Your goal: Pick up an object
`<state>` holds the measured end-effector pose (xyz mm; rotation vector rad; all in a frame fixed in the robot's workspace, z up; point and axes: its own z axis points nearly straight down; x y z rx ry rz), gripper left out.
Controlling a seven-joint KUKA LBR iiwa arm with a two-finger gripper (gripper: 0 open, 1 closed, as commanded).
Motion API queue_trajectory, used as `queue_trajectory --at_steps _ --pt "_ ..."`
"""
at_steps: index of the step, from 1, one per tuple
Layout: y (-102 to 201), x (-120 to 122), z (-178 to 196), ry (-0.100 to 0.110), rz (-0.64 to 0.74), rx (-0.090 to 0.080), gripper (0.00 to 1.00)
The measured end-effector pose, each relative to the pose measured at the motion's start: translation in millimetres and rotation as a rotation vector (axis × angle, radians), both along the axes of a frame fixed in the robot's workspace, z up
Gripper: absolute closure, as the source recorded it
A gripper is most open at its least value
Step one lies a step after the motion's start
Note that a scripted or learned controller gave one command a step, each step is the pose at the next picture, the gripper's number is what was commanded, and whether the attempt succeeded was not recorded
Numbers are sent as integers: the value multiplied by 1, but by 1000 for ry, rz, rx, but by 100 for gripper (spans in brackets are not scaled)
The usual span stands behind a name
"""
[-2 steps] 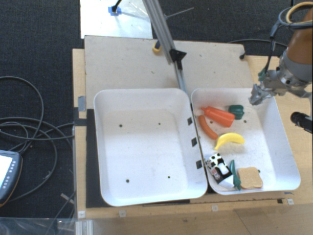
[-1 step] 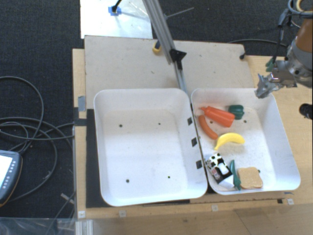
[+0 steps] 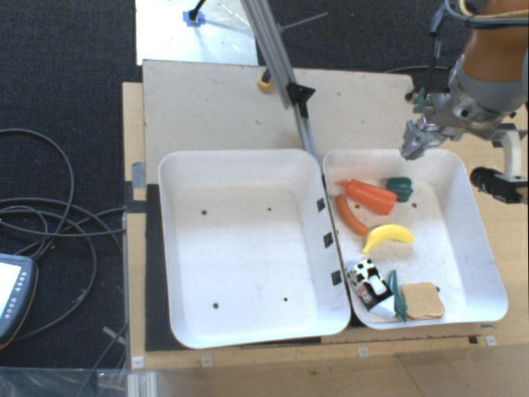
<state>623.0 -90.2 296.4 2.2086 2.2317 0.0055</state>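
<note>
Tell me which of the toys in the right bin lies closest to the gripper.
The green pepper, at the carrot's right end, lies closest to the gripper. The banana, sausage and toast lie farther toward the near wall.

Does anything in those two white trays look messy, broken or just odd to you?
Nothing looks broken or spilled. The toys all crowd the right bin: a carrot, a sausage, a banana, a black-and-white toy and a toast slice lying loosely. The hand hovers at its back rim.
</note>
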Motion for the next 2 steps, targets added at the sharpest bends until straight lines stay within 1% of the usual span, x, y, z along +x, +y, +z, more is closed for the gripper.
queue_trajectory --at_steps 1,2 --pt "45 13 -17 3 -1 0 100" --pt "104 24 -17 0 0 1 100"
